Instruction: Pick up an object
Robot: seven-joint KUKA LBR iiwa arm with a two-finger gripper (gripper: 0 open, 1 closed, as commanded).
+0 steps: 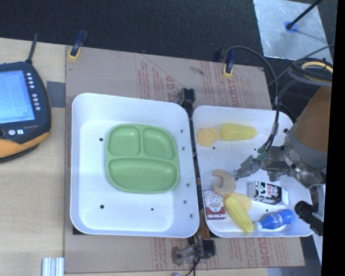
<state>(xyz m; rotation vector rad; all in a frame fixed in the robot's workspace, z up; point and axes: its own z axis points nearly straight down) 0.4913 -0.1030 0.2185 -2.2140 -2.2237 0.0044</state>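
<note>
The gripper (253,166) hovers over the right bin's (273,116) bare middle. Its fingers (244,168) are spread, holding nothing. A tan piece (223,179) lies just left.

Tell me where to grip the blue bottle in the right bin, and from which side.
Grip the blue bottle across its round body at mid-length, coming straight down from above. It lies on its side near the right bin front wall, so a sideways approach looks blocked. The yellow corn crowds its left end, so probably favour the middle. The gripper sits further back.
</note>
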